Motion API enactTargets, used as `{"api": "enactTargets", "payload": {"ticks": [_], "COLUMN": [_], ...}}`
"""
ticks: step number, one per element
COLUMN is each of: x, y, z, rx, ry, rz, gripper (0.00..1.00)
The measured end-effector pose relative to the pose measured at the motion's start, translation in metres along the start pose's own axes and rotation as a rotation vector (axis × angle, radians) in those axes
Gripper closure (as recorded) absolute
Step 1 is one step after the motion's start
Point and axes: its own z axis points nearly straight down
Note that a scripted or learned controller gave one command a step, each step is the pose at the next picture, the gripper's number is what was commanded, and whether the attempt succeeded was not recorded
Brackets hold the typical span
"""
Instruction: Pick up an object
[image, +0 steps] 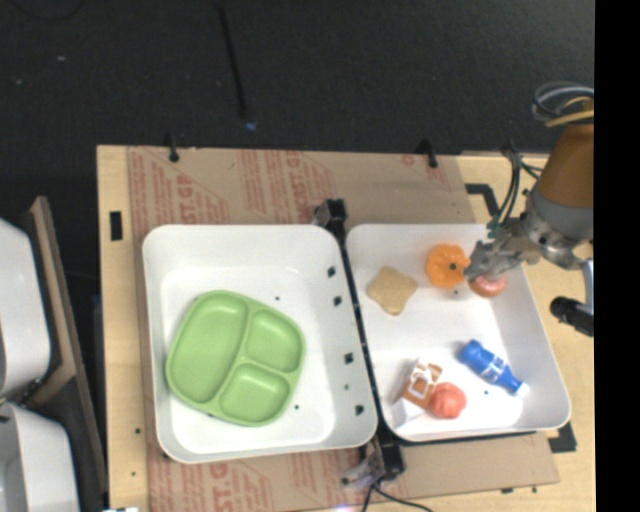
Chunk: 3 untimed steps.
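Observation:
The right bin (520, 415) holds an orange pumpkin-like toy (446, 266), a tan slice of toast (390, 290), a blue bottle (490, 366), a red ball (447, 401) beside a small white and brown carton (422, 380), and a pink round object (488, 286). My gripper (492, 266) hangs over the bin's far right part, directly above the pink object and just right of the orange toy. The fingers point down at the pink object, which shows below them.
The left bin (160, 260) holds a green divided plate (236, 357). A black divider with clips (345, 300) runs between the bins. The bench's cardboard top (250, 190) lies behind them. Cables (515, 195) trail by the arm at right.

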Motion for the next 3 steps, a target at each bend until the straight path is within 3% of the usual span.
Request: {"api": "enactTargets", "payload": {"ticks": [2, 3], "x": [-0.006, 0.052], "y": [-0.004, -0.004], "z": [-0.114, -0.11], "rx": [0.001, 0.006], "ry": [0.0, 0.003], "rz": [0.0, -0.004], "gripper": [1.0, 1.0]}}
